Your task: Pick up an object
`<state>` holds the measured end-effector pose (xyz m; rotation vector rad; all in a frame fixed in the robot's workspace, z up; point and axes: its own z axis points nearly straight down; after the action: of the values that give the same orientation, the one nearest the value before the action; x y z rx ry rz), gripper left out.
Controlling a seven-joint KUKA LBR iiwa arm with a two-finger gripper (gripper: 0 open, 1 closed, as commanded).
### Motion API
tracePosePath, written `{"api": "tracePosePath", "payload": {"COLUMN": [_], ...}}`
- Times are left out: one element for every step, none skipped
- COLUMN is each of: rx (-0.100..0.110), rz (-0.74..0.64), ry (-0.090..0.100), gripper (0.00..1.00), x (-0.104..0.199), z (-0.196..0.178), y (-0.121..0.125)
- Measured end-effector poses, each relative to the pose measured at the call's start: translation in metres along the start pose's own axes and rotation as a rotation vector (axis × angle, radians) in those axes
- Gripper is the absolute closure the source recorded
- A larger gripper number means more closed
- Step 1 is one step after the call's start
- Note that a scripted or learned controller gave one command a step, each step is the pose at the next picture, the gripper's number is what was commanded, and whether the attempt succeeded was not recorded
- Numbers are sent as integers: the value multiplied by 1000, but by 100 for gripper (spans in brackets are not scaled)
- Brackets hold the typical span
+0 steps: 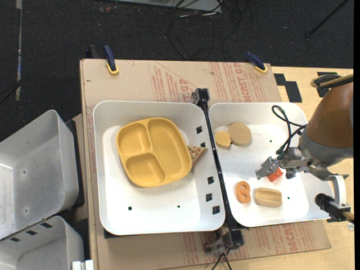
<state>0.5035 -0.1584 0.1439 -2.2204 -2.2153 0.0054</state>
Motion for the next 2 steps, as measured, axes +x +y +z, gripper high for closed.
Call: {"api": "tracePosePath", "payload": {"rx": [-1,-7], "rz": [-1,1], "ry": [1,-1], "gripper": [0,100], "x": [1,1], "z": [53,40], "y": [-1,1]}}
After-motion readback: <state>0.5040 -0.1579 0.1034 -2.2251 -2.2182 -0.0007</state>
